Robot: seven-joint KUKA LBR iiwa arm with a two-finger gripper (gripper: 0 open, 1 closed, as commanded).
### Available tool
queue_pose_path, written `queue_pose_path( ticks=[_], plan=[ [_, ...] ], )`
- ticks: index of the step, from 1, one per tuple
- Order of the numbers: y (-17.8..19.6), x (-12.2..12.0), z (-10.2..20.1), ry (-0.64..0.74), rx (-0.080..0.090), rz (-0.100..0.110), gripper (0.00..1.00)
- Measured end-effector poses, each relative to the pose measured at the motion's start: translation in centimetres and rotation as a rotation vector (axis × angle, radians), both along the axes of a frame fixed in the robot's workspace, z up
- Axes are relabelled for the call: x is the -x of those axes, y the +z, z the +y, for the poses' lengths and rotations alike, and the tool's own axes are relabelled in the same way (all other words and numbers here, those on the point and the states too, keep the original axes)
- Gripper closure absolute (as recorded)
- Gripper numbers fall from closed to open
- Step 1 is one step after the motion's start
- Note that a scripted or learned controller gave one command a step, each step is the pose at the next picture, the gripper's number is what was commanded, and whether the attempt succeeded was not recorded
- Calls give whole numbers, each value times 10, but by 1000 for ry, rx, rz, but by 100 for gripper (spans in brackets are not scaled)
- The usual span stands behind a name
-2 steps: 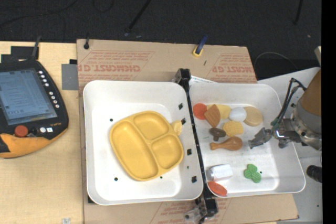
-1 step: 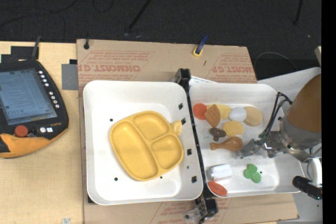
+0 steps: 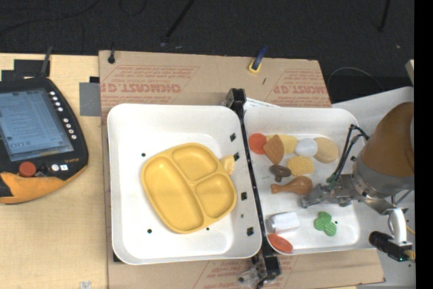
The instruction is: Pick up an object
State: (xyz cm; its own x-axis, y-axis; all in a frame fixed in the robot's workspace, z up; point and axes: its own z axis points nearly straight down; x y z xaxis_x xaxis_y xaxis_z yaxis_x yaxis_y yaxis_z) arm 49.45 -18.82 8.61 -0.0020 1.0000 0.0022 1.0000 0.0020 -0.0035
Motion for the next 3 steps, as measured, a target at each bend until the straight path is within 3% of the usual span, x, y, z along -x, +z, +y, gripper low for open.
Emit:
queue_pose_path(
  ticks=[1, 3],
  plan=[
    [12, 0, -2, -6, 1, -2, 100],
    [108, 4, 14, -1, 2, -6, 100]
  ],
)
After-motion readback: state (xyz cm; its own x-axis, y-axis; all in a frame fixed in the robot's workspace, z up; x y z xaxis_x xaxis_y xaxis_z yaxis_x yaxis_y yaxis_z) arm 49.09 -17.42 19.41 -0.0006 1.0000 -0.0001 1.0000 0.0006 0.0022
